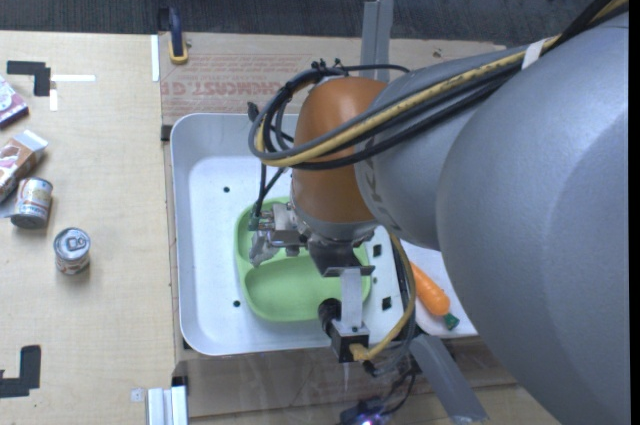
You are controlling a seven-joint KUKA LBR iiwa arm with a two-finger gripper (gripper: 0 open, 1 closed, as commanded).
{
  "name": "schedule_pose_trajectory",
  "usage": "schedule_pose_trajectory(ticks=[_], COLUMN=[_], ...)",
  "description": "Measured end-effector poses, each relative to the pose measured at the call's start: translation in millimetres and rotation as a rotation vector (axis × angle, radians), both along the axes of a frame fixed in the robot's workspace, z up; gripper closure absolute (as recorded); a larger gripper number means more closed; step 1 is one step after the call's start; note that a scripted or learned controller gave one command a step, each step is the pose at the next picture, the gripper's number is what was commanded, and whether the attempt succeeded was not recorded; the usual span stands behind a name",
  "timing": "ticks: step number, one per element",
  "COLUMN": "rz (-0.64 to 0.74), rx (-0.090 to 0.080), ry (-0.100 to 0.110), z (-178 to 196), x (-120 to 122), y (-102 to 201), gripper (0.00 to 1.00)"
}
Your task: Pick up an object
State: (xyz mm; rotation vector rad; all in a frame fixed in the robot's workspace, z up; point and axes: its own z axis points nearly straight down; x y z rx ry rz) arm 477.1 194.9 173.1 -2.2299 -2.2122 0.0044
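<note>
In the white bin [200, 213], green bowl [275, 298], end effector [268, 238] over it

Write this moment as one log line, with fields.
phase: reaching | tool: over green bowl in white bin | carrot: beside arm | grasp: unconfirmed

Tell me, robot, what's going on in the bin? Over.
Gripper low in the white bin, over the green bowl. Fingers hidden, grasp unconfirmed. Carrot at the bin's right edge, partly behind the arm. Over.
</note>
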Motion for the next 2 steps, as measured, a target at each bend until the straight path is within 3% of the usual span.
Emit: schedule_pose_trajectory(ticks=[1,2], rz=[0.343,-0.044], rx=[0.000,0.001], ry=[-0.002,0.000], z=[72,-78], x=[43,0], y=[-49,-57], gripper=[0.00,0.00])
